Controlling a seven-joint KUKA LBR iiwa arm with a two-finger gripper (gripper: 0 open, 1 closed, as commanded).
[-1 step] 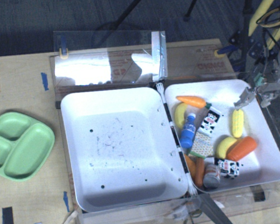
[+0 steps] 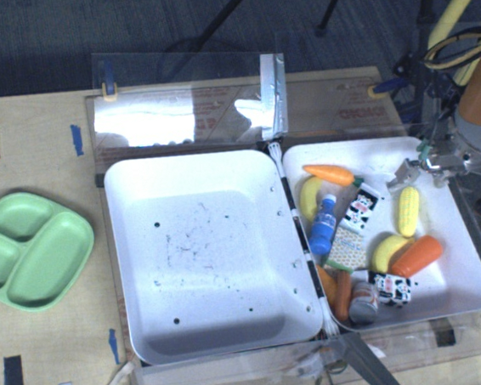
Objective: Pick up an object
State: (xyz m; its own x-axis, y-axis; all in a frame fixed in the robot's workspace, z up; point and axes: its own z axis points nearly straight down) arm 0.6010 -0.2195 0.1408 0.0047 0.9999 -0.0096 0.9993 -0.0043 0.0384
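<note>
Tool (image 2: pixel 415 169) above right bin (image 2: pixel 477 286), near corn cob (image 2: pixel 408 211); finger state perhaps apart, unclear.

A robotics lab: taped wooden bench (image 2: pixel 40 157), tripod legs (image 2: pixel 238 8) and cables (image 2: pixel 456 49) on carpet.

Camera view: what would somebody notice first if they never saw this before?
Probably the heap of bright toys in the right bin: a carrot, a blue bottle, a corn cob and a lemon. The gripper hangs over that bin's far right part, beside the corn cob. Far left on the bench lies a green divided plate.
</note>
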